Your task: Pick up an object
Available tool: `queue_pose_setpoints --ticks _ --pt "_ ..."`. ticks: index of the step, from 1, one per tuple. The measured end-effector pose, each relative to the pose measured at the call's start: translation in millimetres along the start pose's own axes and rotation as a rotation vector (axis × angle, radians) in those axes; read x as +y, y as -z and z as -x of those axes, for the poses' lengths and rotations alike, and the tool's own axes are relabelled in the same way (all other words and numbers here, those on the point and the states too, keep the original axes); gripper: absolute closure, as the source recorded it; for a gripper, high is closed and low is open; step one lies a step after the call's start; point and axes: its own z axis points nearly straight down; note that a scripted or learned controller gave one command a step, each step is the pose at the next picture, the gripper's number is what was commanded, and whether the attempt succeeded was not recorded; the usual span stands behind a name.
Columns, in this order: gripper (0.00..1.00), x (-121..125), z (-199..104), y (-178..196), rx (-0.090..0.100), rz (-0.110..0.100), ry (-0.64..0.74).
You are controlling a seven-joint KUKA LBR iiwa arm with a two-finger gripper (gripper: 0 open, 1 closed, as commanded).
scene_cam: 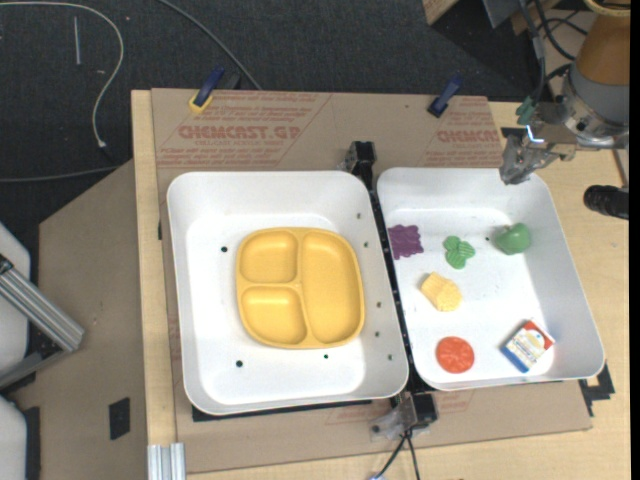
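The grey arm with its orange band comes in at the far right, and its two-finger gripper [516, 168] hangs over the far right corner of the shallow white right-hand bin [570, 268], just above the rim. Whether that pincer is spread or pressed together cannot be told from this slant; nothing shows pinched in it.

The things to pick all lie in the right-hand bin. A small purple flat toy piece [404, 240] sits at the bin's left side, close to the wall shared with the other bin. To its right lies a small green leafy toy piece [458, 252], and further right again a rounder green toy piece [514, 238], which is the one nearest the gripper yet apart from it. Nearer the camera, a pale yellow chunky toy piece [441, 292] lies about mid-bin. In the near part, a flat red round toy piece [455, 354] sits left of a small white carton with red and blue print [527, 346], which lies tilted near the right wall.

The shallow white left-hand bin [200, 268] holds a yellow plastic divided plate with three compartments [300, 288], roughly centred. Both bins rest on a brown cardboard sheet [300, 128] with red lettering, held at its far edge by two blue clamps [208, 88]
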Motion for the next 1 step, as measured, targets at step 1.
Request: queue_pose_setpoints --ticks 1 --pt "1.00 -20.8 -49.4 5.8 0.005 -0.010 0.004"
